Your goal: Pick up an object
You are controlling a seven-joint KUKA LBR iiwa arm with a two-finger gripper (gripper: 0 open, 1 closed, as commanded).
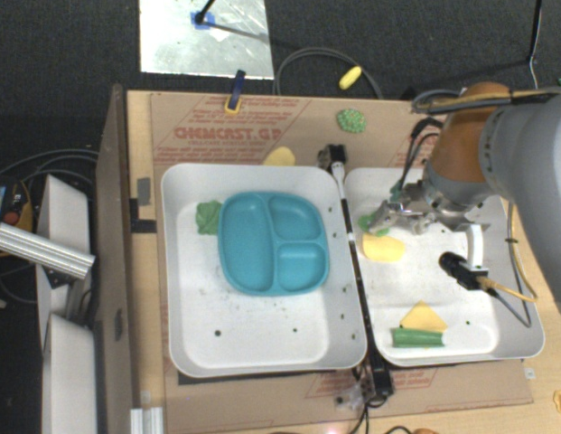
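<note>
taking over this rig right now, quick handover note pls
Gripper: low in the right bin, at its far left part, right beside the pale yellow piece. Its grip state is unclear.
Also in the right bin: yellow wedge and green bar, lying together near the front edge.
Left bin: blue divided plate, with a green piece at its left edge.
Done: nothing looks lifted.
Left: grasp and raise one object. The pale yellow piece is nearest.
</note>
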